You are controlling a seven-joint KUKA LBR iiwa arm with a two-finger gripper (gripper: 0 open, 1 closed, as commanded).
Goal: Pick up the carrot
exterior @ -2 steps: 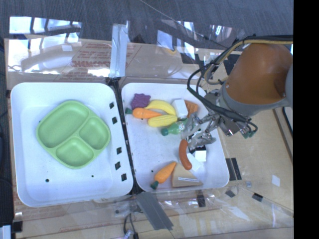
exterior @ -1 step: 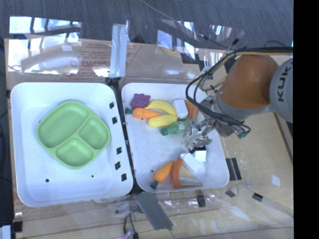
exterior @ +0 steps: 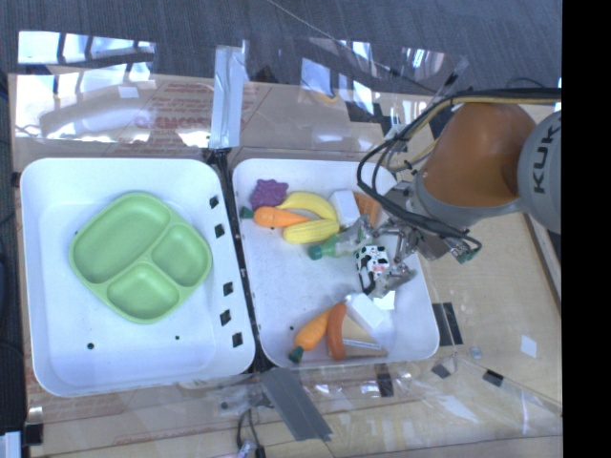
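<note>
Closest to the lens: orange band point(exterior: 477, 156) of the grey arm point(exterior: 539, 175), a broad rounded dome high above the bench. Reaches in from the right edge, wrist bent downward over the right side of the right bin point(exterior: 420, 337). Black cables point(exterior: 382, 160) looped from the band's left side down toward the wrist. Below the band, gripper point(exterior: 384, 267) low in the bin, close to its right wall, pointing toward the lower left. Cannot tell whether open or closed; a small black-and-white patterned thing point(exterior: 370, 256) right at its tip, contact unclear.

Carrot point(exterior: 279, 218) in the upper left part of the right bin, lying flat, green end to the left, well apart from the gripper. Touches a yellow banana point(exterior: 310, 203) above it and a yellow corn cob point(exterior: 310, 230) to its right; purple grapes point(exterior: 269, 193) just above. Second carrot point(exterior: 310, 334), smaller, near the bin's front edge, tilted, green tip lower left, beside an orange sausage-like piece point(exterior: 336, 330).

Left bin point(exterior: 57, 351) with a green three-part plate point(exterior: 141, 256).

Writing: black letters "KU" on the grey arm casing at the right edge, cut off there. Faint reddish print on the cardboard point(exterior: 172, 113) behind the bins, too pale to read.
</note>
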